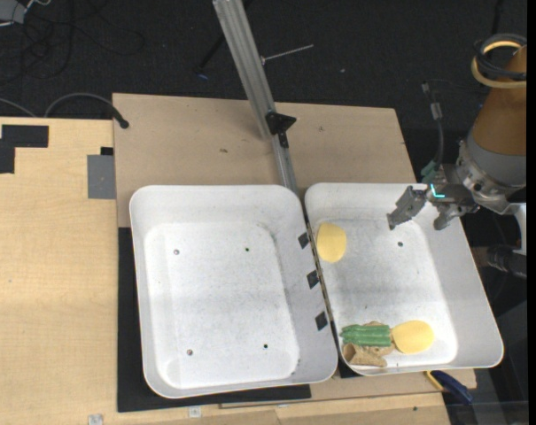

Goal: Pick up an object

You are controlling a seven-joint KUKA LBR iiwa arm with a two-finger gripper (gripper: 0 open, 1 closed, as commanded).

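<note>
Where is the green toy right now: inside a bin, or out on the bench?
Inside. The green toy lies on the floor of the right bin, near its front rim, beside a yellow piece and a tan piece.

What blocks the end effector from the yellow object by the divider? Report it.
Nothing visible does. The end effector hangs over the right bin's upper right part; bare white floor lies between it and the yellow object at the left wall. The other items sit at the near edge.
</note>
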